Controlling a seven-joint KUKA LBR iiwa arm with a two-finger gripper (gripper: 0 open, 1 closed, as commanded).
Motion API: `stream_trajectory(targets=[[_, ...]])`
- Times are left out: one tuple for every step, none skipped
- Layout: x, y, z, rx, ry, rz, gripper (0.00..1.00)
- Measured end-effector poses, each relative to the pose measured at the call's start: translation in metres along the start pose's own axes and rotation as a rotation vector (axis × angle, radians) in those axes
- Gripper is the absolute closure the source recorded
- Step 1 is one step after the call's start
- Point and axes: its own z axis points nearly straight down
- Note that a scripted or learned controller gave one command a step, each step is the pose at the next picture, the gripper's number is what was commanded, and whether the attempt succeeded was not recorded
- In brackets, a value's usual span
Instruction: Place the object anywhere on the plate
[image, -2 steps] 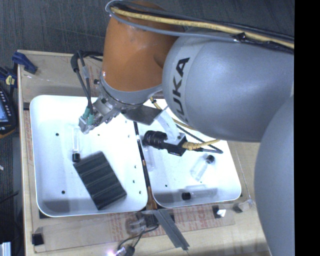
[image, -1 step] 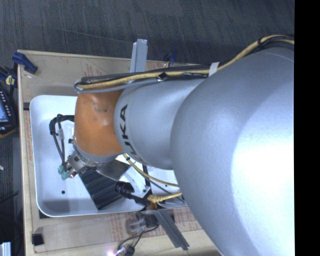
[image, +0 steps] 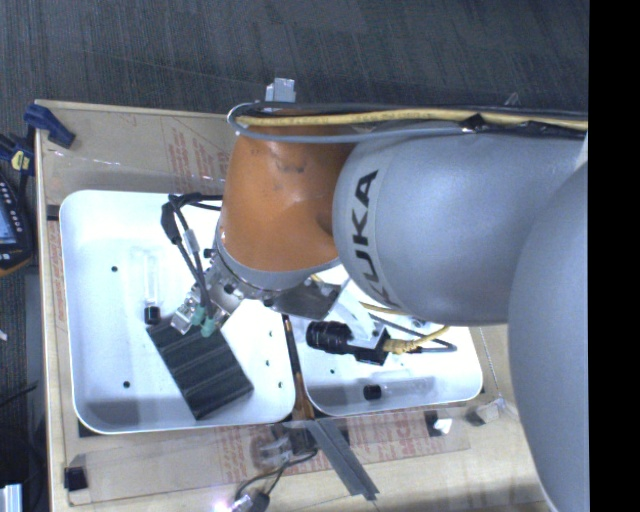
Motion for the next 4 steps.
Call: stream_trajectory(targets=[[0.025, 0.022, 0.104, 0.008, 0.003, 0.334, 1.00], [-0.020, -0.021, -0.020, 0.000, 0.001, 0.458, 1.00], [0.021, 0.017, 0.049, 0.009, 0.003, 0.845, 1.00], [-0.006, -0.005, -0.053, 0.003, 0.002, 1.161, 1.00]])
